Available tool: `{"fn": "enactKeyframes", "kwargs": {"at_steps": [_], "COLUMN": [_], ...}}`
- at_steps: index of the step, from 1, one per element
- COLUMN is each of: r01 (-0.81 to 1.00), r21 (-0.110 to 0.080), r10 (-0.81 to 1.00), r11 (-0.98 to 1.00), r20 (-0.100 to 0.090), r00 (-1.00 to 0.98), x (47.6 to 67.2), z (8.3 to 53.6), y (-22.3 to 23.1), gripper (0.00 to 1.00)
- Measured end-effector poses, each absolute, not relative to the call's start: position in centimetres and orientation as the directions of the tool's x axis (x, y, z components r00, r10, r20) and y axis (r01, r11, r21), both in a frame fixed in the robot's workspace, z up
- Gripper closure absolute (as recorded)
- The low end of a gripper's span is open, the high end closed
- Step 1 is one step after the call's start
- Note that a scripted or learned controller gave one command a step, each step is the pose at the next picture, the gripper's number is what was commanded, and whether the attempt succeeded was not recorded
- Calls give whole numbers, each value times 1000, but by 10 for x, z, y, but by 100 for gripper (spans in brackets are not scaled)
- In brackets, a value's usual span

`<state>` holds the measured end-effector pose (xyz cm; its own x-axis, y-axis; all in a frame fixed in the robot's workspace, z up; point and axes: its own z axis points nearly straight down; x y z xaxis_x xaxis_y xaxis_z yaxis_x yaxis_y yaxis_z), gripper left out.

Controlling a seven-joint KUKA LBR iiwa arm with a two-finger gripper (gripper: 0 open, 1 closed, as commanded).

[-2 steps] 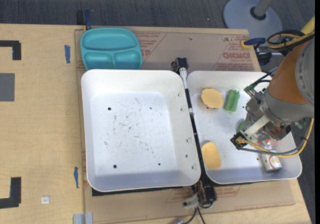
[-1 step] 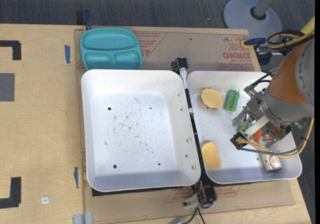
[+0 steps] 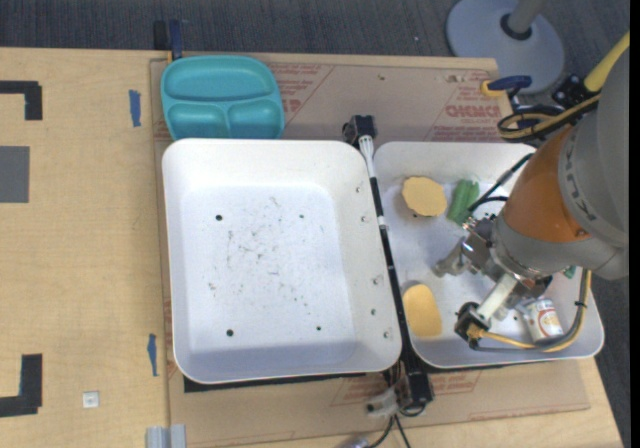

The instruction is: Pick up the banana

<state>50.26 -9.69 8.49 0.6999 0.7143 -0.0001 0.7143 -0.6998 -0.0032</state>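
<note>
Your pincer [image 3: 452, 263] hangs low over the middle of the right bin [image 3: 590, 341]. From this angle you cannot tell whether it is spread or pressed together, and you see nothing gripped in it. The banana [image 3: 422, 309] lies near it, by the bin's left wall, apart from the pincer. Further up that wall you have a round yellow thing [image 3: 424, 196] with a green thing [image 3: 462, 202] just beside it. A small can [image 3: 545, 319] sits under the arm. The left bin [image 3: 270, 246] lies alongside.
</note>
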Motion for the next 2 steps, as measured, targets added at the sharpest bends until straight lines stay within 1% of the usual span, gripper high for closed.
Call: {"fn": "enactKeyframes", "kwargs": {"at_steps": [1,2], "r01": [561,604], "r21": [-3,26], "r10": [561,604], "r11": [-827,-797], "r20": [0,14], "r00": [827,797], "x": [479,486], "z": [184,130], "y": [-8,85], "gripper": [0,0]}}
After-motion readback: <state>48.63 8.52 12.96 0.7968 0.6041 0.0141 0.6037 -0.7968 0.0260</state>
